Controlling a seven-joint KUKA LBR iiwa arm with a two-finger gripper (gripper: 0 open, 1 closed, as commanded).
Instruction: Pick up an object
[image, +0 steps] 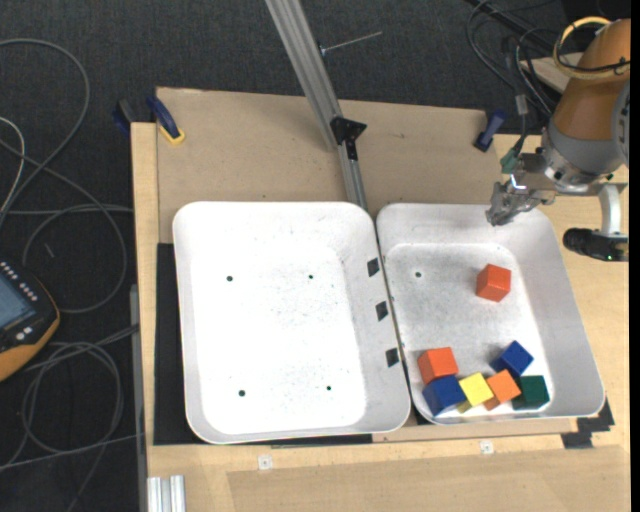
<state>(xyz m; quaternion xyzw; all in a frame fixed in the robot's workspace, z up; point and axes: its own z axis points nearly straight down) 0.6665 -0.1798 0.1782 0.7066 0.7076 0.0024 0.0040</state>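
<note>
Hovering over the far right corner of the right-hand shallow white plastic bin (560, 262), the grey arm's two-finger gripper (503, 208), its grip unreadable from above, has the lone orange-red cube (493, 282) just nearer the camera, apart from the coloured blocks (482, 380) clustered at the near edge.

Robotics lab test cell. Evidence: plywood bench (250, 150) on dark carpet, blue clamps (166, 118) fixing its far edge, well left of the gripper (503, 208). Aluminium camera/fixture strut (318, 95) rises from the bench, left of the jaws. Loose black cables (60, 330) trail over the floor far left, beside a handheld control pendant (22, 318). Two white bins (270, 320) sit below and left of the jaws, with small coloured test blocks (480, 385) near the front edge.
</note>
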